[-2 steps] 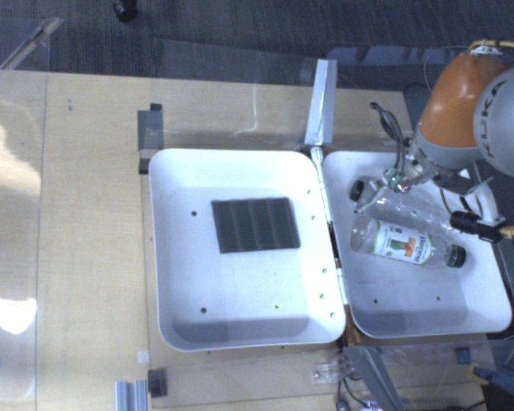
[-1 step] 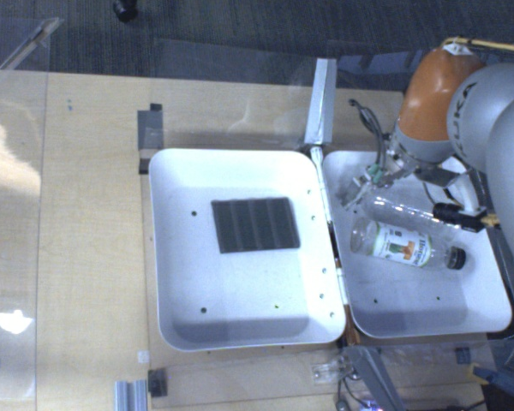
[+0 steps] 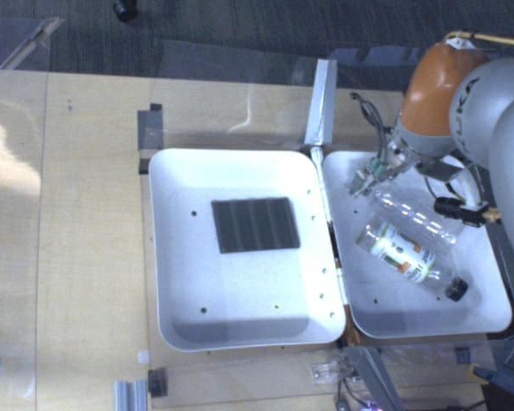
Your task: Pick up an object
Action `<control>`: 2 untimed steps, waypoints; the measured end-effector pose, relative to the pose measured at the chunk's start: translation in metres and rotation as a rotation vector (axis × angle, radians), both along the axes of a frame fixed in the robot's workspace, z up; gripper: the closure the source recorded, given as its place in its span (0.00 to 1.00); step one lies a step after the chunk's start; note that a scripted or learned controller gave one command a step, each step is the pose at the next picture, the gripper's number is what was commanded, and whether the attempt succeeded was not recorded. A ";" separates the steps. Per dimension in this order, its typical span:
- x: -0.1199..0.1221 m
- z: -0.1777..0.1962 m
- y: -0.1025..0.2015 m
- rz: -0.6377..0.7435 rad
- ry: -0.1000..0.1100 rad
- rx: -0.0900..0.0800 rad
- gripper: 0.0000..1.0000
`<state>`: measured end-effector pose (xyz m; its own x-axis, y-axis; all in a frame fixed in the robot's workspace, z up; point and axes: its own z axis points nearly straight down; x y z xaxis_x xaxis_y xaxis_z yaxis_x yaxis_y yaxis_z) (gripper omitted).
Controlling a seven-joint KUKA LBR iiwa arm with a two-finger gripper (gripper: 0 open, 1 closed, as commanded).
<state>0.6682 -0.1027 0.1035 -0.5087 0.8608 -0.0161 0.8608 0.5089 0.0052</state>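
Your gripper (image 3: 370, 176) hung over the right white bin (image 3: 497, 315); I could not tell its fingers' state. The clear plastic bottle with a green-and-white label (image 3: 409, 255) lay just below. You should have closed across its narrow body.

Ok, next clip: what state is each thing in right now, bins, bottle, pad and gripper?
Left bin: holds the dark ribbed pad, lying flat.
Right bin: holds the clear plastic bottle.
Clear plastic bottle: on its side, dark cap toward the bin's near right corner.
Gripper: low over the right bin's far edge, fingers unclear.
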 end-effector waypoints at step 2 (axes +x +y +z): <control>0.002 0.062 0.004 -0.245 0.002 0.013 1.00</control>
<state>0.6707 -0.0991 0.1659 -0.2849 0.9586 -0.0036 0.9585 0.2849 0.0089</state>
